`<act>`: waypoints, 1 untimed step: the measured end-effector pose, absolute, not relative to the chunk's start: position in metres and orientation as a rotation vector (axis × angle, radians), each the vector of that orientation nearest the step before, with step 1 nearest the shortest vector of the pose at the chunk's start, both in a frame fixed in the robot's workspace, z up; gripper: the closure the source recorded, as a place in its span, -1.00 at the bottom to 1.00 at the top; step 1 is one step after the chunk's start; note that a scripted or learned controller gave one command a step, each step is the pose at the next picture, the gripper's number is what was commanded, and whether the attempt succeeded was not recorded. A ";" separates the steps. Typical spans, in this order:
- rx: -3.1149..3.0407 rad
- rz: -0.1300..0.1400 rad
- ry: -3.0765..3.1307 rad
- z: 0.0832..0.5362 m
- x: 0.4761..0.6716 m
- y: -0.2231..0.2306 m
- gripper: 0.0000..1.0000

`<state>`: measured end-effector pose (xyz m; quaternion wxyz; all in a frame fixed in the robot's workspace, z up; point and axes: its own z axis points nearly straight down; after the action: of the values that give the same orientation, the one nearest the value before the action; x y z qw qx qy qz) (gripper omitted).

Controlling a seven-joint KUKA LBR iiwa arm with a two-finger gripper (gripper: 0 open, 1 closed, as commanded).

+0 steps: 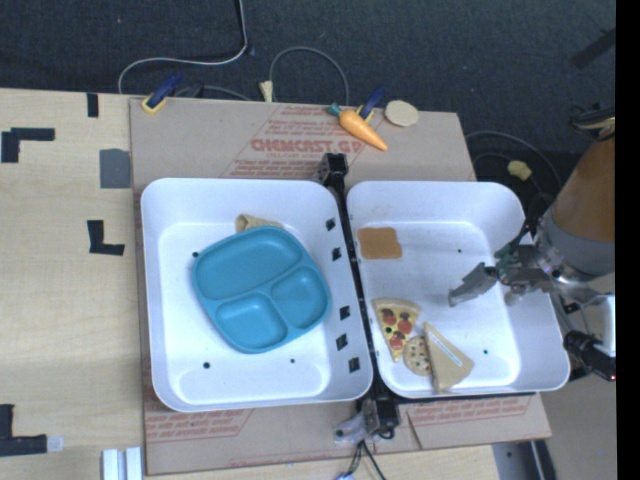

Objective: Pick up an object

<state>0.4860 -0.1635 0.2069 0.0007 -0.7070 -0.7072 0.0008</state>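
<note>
The grey two-finger gripper (470, 290) is positioned low over the right white bin (500, 206); the fingers are spread, with nothing between them. The flat pizza-slice toy (396, 326), a likely target, is located nearby, untouched, beside a tan wedge (447, 356).

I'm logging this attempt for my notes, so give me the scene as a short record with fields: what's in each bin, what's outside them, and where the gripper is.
left bin: blue divided plate, with a tan piece partly under its far edge
right bin: brown square slice, pizza slice, tan wedge
outside bins: toy carrot and pale round disc on the cardboard
gripper: over the right bin, right of the pizza slice, nothing between its fingers
</note>
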 end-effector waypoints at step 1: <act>-2.209 0.001 -2.226 0.175 0.513 -0.092 -1.00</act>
<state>0.5132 -0.0924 0.1749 0.0028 -0.7043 -0.7099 0.0004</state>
